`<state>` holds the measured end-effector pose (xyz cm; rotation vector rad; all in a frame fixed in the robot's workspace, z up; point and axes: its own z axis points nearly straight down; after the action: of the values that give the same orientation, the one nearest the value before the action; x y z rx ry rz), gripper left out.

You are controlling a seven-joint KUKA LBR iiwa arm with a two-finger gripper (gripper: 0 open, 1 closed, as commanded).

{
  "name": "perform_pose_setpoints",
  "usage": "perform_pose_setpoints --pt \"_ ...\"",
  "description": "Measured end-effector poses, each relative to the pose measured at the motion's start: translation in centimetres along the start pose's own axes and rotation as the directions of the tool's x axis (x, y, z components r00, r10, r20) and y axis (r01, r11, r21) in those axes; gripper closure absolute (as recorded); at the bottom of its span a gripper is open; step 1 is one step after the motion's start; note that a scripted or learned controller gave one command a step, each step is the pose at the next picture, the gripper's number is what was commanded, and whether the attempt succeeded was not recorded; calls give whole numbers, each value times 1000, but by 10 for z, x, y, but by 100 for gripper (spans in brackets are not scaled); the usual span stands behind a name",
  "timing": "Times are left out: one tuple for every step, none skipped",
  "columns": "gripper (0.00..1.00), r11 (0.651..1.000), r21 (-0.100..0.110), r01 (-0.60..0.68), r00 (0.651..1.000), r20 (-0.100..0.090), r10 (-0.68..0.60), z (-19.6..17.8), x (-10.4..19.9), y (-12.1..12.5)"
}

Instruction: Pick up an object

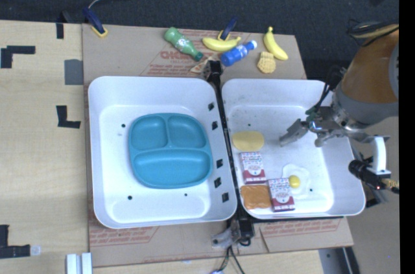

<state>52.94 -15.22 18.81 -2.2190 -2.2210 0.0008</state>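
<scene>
My claw (pixel 303 131) hangs over the right bin (pixel 324 88), toward its right side, and its two fingers look spread apart with nothing between them; one finger (pixel 292 132) points left toward the middle of the bin floor. The things I could pick lie to my left and nearer the front of this bin: a pale yellow oval piece (pixel 248 140) sits just right of the divider, a red and white carton (pixel 253 167) lies just in front of it, and a toast slice (pixel 255 196) rests at the near edge. Beside the toast lies a second carton (pixel 281 194), and a fried egg (pixel 295 181) sits just right of that, the closest item to my fingers though still apart from them. The left bin (pixel 104 137) holds a blue divided plate (pixel 170 150) in its middle. Beyond both bins, on the cardboard, lie a green bottle (pixel 182 43), a banana (pixel 220 43), a blue bottle (pixel 238 52), another banana (pixel 275 44) and a small yellow piece (pixel 266 62).
</scene>
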Motion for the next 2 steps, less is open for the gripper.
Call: perform_pose_setpoints --pt "0 1000 1 1 1000 0 -1 64 53 31" --pt "0 1000 -2 0 1000 1 0 102 54 49"
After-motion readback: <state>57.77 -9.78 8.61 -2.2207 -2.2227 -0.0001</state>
